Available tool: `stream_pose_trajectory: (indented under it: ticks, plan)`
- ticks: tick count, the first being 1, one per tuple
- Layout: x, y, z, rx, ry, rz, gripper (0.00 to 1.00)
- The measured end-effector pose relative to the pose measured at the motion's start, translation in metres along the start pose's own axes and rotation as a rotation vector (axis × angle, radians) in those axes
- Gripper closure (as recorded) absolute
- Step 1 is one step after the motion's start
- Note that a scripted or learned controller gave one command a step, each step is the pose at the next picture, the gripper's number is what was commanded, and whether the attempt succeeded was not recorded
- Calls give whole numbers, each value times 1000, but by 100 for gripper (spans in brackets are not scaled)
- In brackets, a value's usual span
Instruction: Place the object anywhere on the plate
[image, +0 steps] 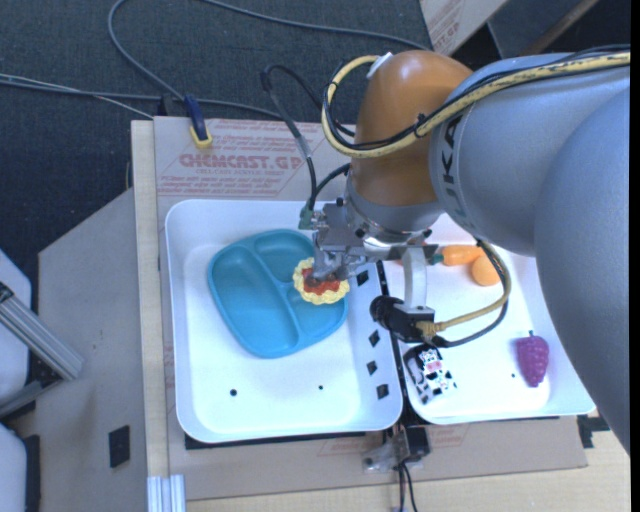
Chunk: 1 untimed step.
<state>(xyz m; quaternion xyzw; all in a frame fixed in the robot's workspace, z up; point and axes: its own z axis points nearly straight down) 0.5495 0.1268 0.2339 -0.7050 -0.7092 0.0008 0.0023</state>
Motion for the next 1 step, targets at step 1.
stream_pose_trajectory:
  ticks: [1]
  plan:
    - [-3, 1, 0, -1, -1, 5, 0]
